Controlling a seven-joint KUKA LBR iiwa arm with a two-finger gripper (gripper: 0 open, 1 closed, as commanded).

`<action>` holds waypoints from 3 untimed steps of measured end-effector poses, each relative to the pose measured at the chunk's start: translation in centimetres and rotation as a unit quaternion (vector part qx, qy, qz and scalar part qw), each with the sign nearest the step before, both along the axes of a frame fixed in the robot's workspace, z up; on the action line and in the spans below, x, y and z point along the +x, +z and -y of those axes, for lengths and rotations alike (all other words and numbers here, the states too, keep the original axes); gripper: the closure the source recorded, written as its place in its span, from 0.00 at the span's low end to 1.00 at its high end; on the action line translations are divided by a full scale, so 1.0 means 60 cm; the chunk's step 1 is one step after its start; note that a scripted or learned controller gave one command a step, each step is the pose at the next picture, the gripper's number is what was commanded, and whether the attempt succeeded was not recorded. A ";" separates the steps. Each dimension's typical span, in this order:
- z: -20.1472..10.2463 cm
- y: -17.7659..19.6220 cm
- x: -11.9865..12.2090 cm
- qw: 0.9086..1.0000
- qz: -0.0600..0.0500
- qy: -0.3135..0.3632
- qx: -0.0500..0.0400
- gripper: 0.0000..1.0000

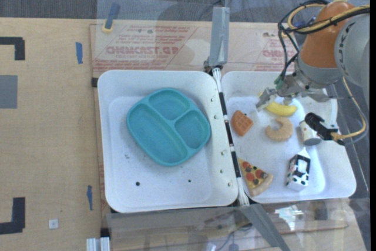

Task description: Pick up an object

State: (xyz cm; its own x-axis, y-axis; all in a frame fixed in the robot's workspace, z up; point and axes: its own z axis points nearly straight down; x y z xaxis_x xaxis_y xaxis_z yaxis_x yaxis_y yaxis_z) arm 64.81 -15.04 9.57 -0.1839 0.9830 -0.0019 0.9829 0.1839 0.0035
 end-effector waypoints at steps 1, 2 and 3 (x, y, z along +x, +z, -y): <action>-0.004 -0.014 0.035 0.999 0.000 0.034 -0.001 0.00; -0.005 0.007 0.038 0.999 0.004 0.034 -0.001 1.00; -0.070 0.129 0.032 1.000 0.000 0.005 0.000 1.00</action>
